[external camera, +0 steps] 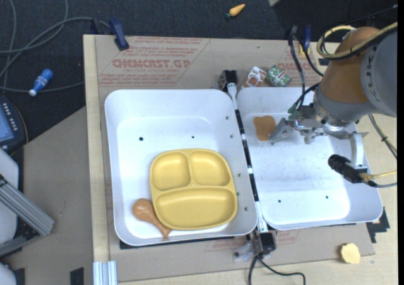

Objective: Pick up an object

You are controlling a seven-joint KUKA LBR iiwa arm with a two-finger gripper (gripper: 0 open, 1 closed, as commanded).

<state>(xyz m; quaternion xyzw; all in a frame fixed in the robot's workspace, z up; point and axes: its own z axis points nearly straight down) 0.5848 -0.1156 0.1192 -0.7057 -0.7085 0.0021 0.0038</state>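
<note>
Two bins: the left bin fills the centre-left of the frame and the right bin the centre-right, side by side on the worktop.
Arm: the grey arm with its orange band sits at the upper right, reaching down into the right bin.
Yellow tray: a three-part plate in the lower half of the left bin, with an orange drumstick toy touching its lower-left edge.
Claw: low over the upper left of the right bin; whether it is open or closed cannot be told, and nothing is visibly held.
Brown piece: a small flat object on the right bin's floor, just left of the claw, apparently the nearest target.
Progress: nothing looks lifted yet; the grasp and the lift appear to remain.
</note>
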